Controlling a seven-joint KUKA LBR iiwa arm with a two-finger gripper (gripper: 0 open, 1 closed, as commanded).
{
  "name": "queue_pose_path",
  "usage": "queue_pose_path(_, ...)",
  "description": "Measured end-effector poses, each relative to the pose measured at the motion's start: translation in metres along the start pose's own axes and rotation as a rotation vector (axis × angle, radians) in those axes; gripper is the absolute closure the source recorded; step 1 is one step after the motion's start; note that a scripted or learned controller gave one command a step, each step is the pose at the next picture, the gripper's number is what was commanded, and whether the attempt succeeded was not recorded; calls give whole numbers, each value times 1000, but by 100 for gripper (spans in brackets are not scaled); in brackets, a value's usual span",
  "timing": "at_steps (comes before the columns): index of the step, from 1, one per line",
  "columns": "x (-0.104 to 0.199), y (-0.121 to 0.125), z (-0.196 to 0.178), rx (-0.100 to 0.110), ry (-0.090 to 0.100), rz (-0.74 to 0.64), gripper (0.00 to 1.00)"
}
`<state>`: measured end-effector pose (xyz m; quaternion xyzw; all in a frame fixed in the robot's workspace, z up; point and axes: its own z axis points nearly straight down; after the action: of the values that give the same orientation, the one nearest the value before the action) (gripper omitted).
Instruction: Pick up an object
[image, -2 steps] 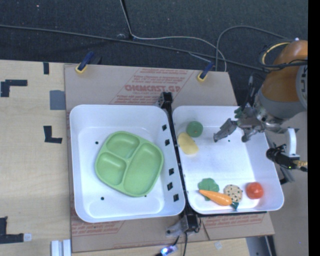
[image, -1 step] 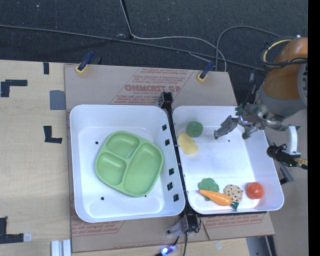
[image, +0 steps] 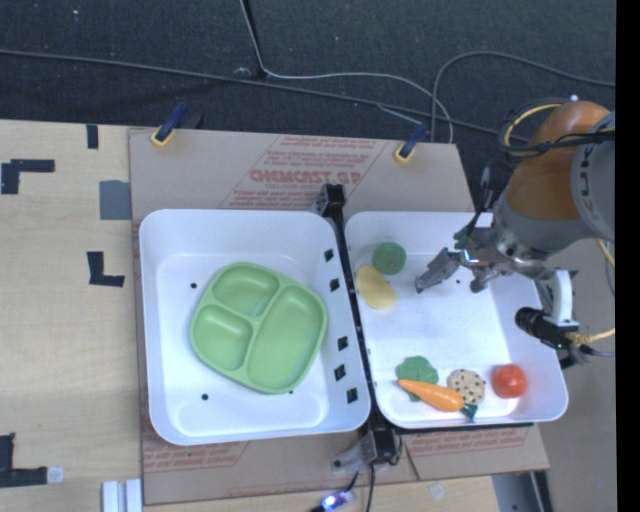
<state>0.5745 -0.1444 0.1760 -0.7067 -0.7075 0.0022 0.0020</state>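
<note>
Open jaws (image: 458, 277) — nearby, matte yellow lemon (image: 376, 288), untouched.

Two shallow white bins side by side on cardboard sheet (image: 300, 165) with red print, left bin (image: 160, 330), right bin (image: 540, 405). Black divider strip (image: 345, 300) between bins. Yellow-and-blue clamps at sheet's far edge, one left (image: 168, 127), one right (image: 409, 147). Light wooden surface (image: 60, 340) under sheet, marked with black tape pieces (image: 100, 270). Dark carpet (image: 120, 50) beyond, crossed by thin cables (image: 255, 45).
</note>
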Motion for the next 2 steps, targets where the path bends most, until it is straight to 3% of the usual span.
queue_pose_path(1,-2,-4,64,2,1,1,0)
queue_pose_path(2,-2,-4,92,-5,-1,-1,0)
